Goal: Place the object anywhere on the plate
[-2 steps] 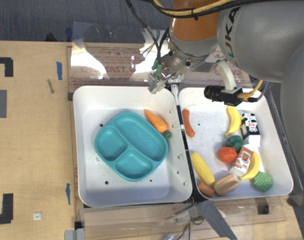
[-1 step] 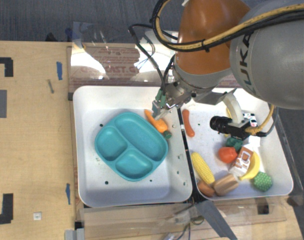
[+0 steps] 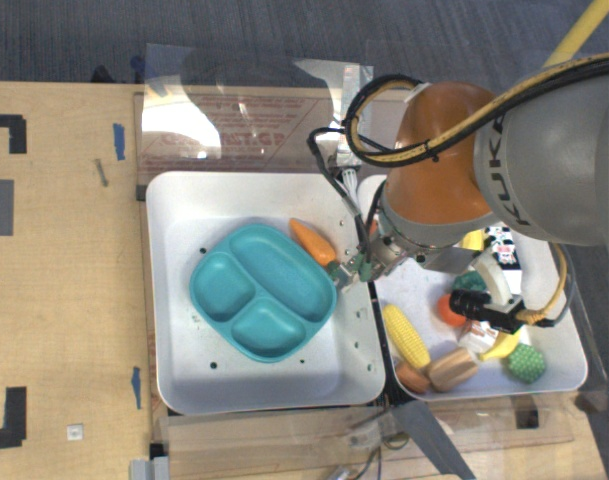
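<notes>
Left bin (image 3: 174,298): carrot (image 3: 312,240) just beside tool (image 3: 352,268).

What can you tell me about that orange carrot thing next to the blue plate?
The carrot is a small orange toy, tapered and smooth like plastic. It lies on its side, slanting, on the floor of the left bin, against the upper right edge of the teal plate. The claw hangs just to its right.
</notes>
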### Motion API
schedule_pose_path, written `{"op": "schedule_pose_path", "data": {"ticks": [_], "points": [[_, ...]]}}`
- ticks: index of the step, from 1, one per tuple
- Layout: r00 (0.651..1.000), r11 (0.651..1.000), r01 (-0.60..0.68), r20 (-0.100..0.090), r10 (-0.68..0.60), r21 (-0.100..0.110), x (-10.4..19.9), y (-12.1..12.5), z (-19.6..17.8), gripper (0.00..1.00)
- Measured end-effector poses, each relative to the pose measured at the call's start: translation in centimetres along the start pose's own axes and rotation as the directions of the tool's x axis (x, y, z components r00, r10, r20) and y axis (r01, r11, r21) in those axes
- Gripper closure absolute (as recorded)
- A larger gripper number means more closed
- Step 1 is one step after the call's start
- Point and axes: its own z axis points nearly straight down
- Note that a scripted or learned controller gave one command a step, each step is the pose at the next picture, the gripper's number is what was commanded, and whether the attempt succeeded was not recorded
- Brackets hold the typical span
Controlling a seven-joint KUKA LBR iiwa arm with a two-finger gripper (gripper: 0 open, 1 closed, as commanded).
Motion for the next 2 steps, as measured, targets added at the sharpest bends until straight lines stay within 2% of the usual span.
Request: {"op": "schedule_pose_path", "data": {"ticks": [1, 2], "points": [[0.973, 0.973, 0.232, 0.001, -0.232, -0.006, 2.1, -3.8, -1.5, 1.00], [0.926, 0.926, 0.377, 0.004, -0.377, -0.008, 1.9, 9.2, 1.2, 1.00]]}}
